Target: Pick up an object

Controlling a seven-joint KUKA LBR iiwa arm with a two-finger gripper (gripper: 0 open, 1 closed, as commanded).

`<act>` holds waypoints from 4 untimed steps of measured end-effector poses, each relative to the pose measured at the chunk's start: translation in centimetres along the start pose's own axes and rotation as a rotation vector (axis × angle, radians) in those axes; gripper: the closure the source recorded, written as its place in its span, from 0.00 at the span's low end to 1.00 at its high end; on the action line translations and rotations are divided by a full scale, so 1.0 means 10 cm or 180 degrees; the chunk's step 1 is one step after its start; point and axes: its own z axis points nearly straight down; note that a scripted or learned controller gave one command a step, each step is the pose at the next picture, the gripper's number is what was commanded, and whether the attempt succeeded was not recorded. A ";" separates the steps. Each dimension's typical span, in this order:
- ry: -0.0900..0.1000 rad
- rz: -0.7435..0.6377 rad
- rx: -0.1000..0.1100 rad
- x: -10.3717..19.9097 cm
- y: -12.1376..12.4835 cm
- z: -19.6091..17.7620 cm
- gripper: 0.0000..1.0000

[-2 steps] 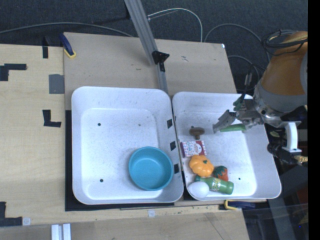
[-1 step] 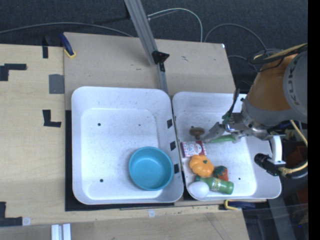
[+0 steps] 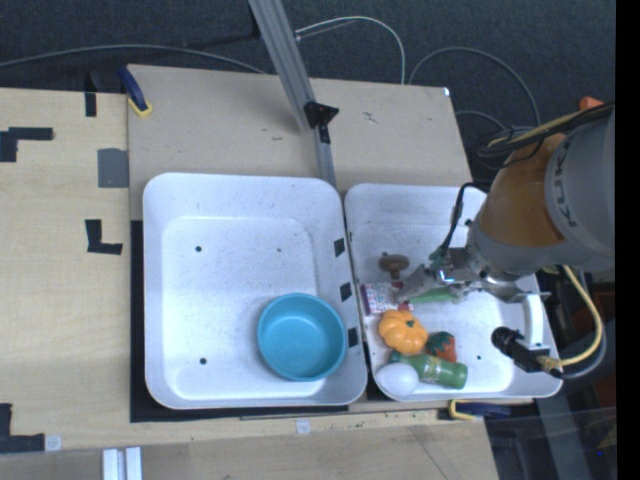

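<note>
Claw (image 3: 425, 286), grip state unreadable, hovers in right bin (image 3: 400, 203); centre squarely over orange pumpkin (image 3: 403, 333) before closing.

Lighting even and fairly bright, diffuse, from overhead; no hard shadows. Left bin (image 3: 170, 208) and right bin (image 3: 400, 208) read near-white w/ mild glare, surface detail mostly washed out. Soft shadow under blue bowl (image 3: 301, 336) rim and along bin walls. Dark floor (image 3: 450, 18) at top is underexposed, low detail. Overall res low, slightly soft; small items beside orange pumpkin toy (image 3: 403, 333) smear together. Arm (image 3: 540, 208) at right looks a bit blurred. Straight bench (image 3: 60, 268) edges show little visible distortion.
</note>
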 end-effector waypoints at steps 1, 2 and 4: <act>0.0001 -0.0003 -0.0011 0.00 0.01 -0.13 1.00; -0.0005 -0.0002 -0.0034 0.06 0.10 -0.61 1.00; -0.0006 0.0000 -0.0036 0.04 0.04 -1.58 1.00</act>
